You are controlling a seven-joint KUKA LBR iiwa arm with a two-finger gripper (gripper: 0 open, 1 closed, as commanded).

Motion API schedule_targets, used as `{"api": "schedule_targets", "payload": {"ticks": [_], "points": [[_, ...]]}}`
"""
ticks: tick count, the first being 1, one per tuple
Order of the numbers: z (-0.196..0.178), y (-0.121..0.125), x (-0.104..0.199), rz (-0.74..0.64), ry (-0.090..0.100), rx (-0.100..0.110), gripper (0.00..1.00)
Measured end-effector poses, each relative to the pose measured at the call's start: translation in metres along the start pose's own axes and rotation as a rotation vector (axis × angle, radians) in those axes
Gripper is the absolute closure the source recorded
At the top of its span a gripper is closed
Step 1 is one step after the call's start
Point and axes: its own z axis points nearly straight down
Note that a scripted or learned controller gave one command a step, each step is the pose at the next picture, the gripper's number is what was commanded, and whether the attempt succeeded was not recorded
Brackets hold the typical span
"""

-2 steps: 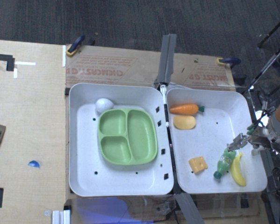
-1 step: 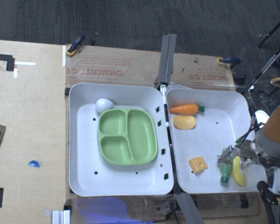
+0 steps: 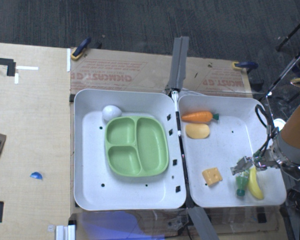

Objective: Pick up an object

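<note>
Here the arm (image 3: 293,134) enters from the right edge of the camera view, its orange band high at the edge and the grey wrist sloping down and to the left over the right bin (image 3: 224,146). The gripper (image 3: 244,167) sits low over the near right part of that bin, its metal end reaching left toward the bin's middle. It hovers right at the top of a banana (image 3: 255,184) and just above a small green object (image 3: 242,186); how wide it stands and whether it has hold of anything cannot be made out at this size.

The banana lies lengthwise near the bin's front right corner, with the green object just beside it on the left. A little further left, apart from both, lies a yellow-orange cracker-like square (image 3: 212,176). Near the bin's far left side, well apart from the gripper, an orange carrot (image 3: 198,116) with a green tip lies crosswise, and a pale yellow oval piece (image 3: 197,131) rests just in front of it.

The left bin (image 3: 86,184) holds a green divided plate (image 3: 136,145) with three compartments, set near its middle, and a white ball (image 3: 111,111) touches the plate's far left corner.
</note>
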Motion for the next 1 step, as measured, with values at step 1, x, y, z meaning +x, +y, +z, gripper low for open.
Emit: {"api": "schedule_targets", "payload": {"ticks": [1], "points": [[0.0357,0.0048,-0.0114,0.159,0.002,0.003,0.00]]}}
